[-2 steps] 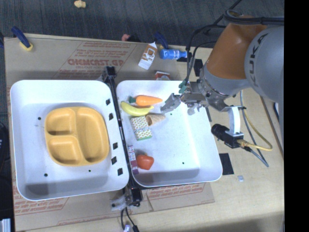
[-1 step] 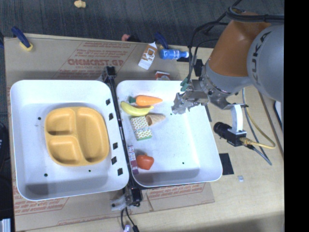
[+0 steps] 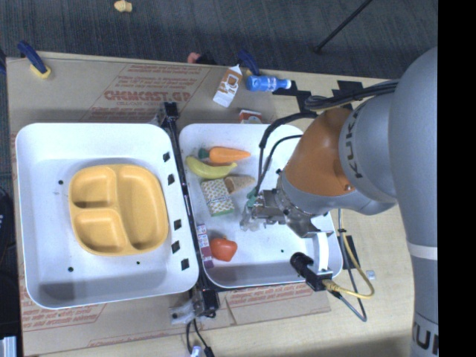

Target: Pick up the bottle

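Reaching in from the right, the grey arm [image 3: 401, 147] with its orange band [image 3: 320, 158] hangs over the right bin [image 3: 275, 270], and the gripper [image 3: 259, 213] sits low above the bin's middle, just right of the checkered block. Whether its fingers are apart or together cannot be told; the metal parts there blur into one another, and nothing can be seen between them.

The bottle [image 3: 266, 84], blue with a pale cap end, lies on its side on the bench [image 3: 372, 303] beyond the far edge of the right bin, well apart from the gripper and outside both bins. Just left of it lies a small carton [image 3: 228, 85] with a brown and white label, tilted, and a little nearer sits a small orange-and-white packet [image 3: 250, 115] at the bin's far rim.

Inside the right bin, a carrot [image 3: 227, 155] lies at the far left, touching or just beside a banana [image 3: 210, 169] nearer to the viewer. A brownish piece [image 3: 239, 184] lies right of the banana, and a green-and-white checkered block [image 3: 216, 197] lies just near of it. A red tomato-like thing [image 3: 223, 249] rests at the near left of this bin.

The left bin [image 3: 44, 274] holds a yellow divided tray [image 3: 117, 208] with three compartments.
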Action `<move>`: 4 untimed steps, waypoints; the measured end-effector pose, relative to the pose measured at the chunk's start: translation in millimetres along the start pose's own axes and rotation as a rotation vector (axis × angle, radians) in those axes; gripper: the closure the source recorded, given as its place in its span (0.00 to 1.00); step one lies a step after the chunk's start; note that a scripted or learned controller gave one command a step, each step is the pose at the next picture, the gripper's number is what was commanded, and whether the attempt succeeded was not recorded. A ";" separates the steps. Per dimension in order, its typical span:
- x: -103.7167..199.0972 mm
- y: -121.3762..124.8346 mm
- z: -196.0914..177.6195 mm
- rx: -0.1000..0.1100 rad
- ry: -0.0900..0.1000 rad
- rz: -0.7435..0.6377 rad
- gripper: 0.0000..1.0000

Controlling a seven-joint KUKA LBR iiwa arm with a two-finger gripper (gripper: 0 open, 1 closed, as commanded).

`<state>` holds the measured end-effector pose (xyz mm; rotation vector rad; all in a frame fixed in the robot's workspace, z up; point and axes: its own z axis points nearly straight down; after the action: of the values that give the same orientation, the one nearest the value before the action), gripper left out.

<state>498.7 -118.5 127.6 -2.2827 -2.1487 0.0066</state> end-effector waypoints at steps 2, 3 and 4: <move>-86.0 -18.1 -40.2 -0.003 0.001 -0.032 1.00; -40.7 -20.1 -21.8 -0.004 -0.002 -0.575 1.00; -90.3 -17.2 -85.6 -0.006 -0.006 -1.004 1.00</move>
<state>476.8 -207.8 213.1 -0.9697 -2.9888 0.0014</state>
